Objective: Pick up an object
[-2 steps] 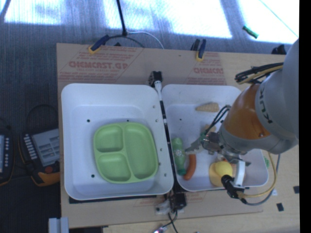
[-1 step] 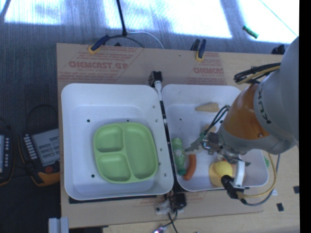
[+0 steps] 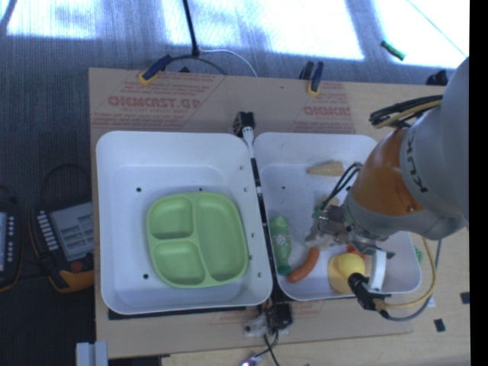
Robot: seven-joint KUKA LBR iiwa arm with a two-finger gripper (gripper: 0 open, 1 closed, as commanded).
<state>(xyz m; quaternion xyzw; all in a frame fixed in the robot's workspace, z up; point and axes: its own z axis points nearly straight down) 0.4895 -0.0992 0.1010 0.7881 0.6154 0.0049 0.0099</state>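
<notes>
The arm's orange wrist hangs over the right bin (image 3: pixel 396 284), and the gripper (image 3: pixel 335 227) sits low among the clutter at about 6 o'clock in that bin; whether it is wide or narrow I cannot tell, since the wrist hides that part. Candidates lie close together: a yellow toy (image 3: pixel 345 268) just beside an orange sausage (image 3: pixel 304 264), a green bottle (image 3: pixel 280 241) along the 9 o'clock wall, and a pale bread piece (image 3: pixel 325 168) well apart at 12 o'clock. The likely risk (with things this crowded) is closing between two items, nudging them aside and coming up with nothing.
</notes>
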